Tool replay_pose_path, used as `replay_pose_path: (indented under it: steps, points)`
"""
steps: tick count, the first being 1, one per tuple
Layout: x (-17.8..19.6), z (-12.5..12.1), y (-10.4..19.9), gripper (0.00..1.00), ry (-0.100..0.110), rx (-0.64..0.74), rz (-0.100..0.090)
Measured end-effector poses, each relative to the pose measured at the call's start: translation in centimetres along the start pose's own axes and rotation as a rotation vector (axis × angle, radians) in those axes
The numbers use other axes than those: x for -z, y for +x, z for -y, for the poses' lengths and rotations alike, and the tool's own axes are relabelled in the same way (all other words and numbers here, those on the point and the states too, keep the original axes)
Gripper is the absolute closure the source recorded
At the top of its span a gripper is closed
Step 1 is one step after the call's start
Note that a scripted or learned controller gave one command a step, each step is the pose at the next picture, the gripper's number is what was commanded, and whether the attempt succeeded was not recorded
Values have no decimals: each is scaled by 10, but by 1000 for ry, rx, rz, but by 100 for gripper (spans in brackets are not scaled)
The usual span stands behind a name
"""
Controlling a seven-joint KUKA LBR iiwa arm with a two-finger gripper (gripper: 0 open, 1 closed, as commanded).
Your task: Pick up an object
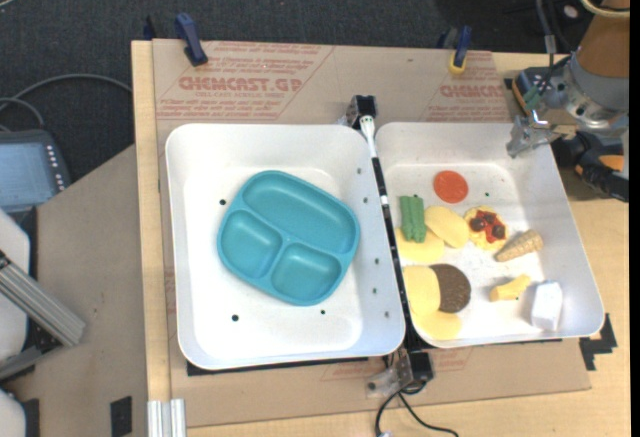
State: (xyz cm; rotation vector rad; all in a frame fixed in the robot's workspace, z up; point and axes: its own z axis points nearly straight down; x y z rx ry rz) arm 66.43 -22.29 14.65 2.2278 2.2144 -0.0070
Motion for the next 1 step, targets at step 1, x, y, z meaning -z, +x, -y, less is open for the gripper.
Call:
replay_pose_path:
  steps: [1]
  points:
    - [11,-3,56,100,-2,10,-6]
